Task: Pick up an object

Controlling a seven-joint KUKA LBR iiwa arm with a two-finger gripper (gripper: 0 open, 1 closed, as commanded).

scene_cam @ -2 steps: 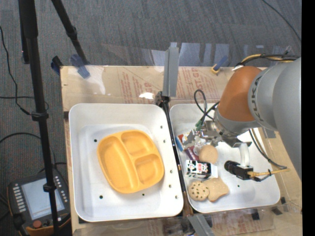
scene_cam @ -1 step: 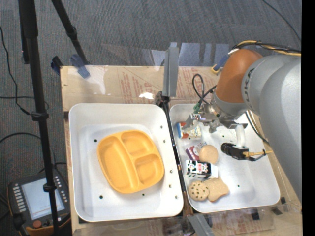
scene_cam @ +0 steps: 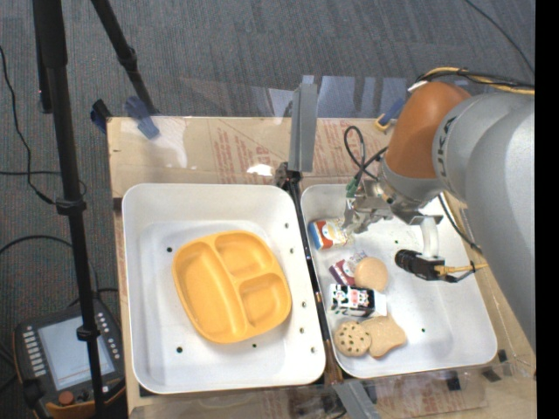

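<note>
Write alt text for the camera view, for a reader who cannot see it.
A grey robot arm with an orange band reaches from the right, its gripper low over the right bin, beside a small red, white and blue container among cookies and a black-and-white carton. The left bin holds a yellow divided tray.

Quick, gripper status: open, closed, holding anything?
Gripper: cannot be told from this view; it hangs over the right bin near the small red and white container.
</note>
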